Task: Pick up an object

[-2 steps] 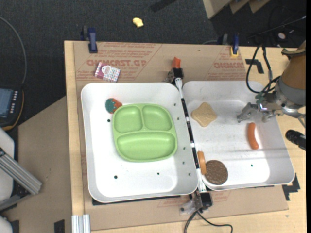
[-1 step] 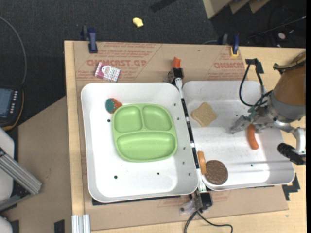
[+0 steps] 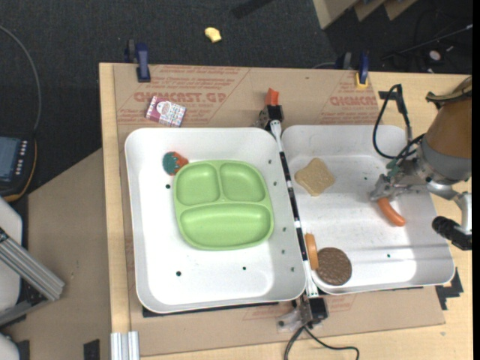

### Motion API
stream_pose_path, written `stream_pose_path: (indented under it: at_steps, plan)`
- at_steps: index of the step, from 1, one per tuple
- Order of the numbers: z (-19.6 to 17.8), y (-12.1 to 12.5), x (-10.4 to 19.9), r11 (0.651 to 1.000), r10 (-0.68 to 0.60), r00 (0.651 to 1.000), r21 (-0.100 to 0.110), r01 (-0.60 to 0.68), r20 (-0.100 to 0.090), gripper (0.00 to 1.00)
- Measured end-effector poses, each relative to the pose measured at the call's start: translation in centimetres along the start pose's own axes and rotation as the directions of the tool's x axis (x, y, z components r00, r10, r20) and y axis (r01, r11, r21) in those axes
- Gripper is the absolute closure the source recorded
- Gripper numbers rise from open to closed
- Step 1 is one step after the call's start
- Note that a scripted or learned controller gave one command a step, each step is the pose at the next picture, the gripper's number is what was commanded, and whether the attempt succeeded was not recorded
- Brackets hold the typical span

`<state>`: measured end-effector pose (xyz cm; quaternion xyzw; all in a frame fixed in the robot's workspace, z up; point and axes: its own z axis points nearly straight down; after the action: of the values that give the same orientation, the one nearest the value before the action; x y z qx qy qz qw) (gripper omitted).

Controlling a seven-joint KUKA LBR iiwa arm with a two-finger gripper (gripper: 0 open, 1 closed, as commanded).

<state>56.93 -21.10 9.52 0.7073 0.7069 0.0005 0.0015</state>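
Nothing is lifted yet, as far as I can judge: every object lies flat in a bin. My hand is low in the right bin, its tip just above the upper end of the orange sausage, which rests on the bin floor near the right side. Whether my hand is spread wide or pinched narrow I cannot tell; the tip is too small and dark against the cables. I see nothing between its parts, so I claim no hold. Closing on the sausage and raising it is what remains, I reckon.

Counting: two white bins on the counter. In the right one, one sausage, one slice of bread and one brown round patty. In the left bin, one green divided plate with three compartments, and one small round piece just beside its upper left corner. One small pink packet lies on the counter behind the bins.
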Motion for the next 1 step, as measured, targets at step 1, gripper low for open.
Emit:
stream_pose_path:
  at_steps: [1]
  plan:
    - [1.1,5.56,7.14,1.0,-0.008,1.0,-0.002,0.008,-0.002,1.0]
